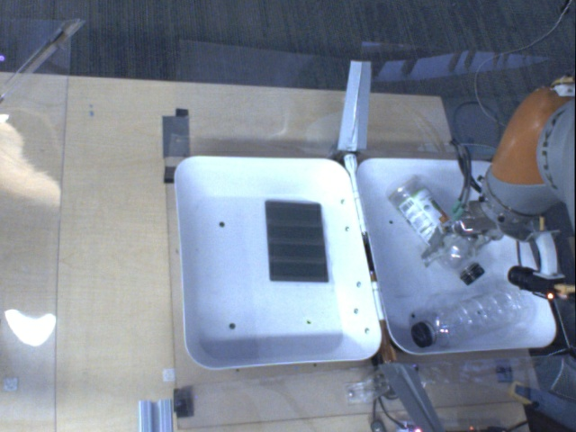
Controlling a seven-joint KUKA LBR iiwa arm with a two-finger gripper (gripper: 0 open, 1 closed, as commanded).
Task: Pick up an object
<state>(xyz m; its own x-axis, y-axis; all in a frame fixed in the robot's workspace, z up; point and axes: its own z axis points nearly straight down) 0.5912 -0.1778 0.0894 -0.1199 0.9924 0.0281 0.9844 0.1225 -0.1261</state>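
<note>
Camera view puts the gripper [459, 237] low in the right bin [387, 183], right beside the small clear bottle [417, 209], which lies tilted just up and to the left of the jaws. Whether those jaws are open or closed I can't tell. A larger clear bottle with a black cap [472, 318] lies below them, near the bin's front edge. This looks like the reach-and-grasp step; next it needs a firm close around the small bottle, then a straight lift.

The arm [540, 156] is grey, with a rounded orange band above the wrist. Thin dark cables trail beside it, and its hand [461, 234] is pale metal.
</note>
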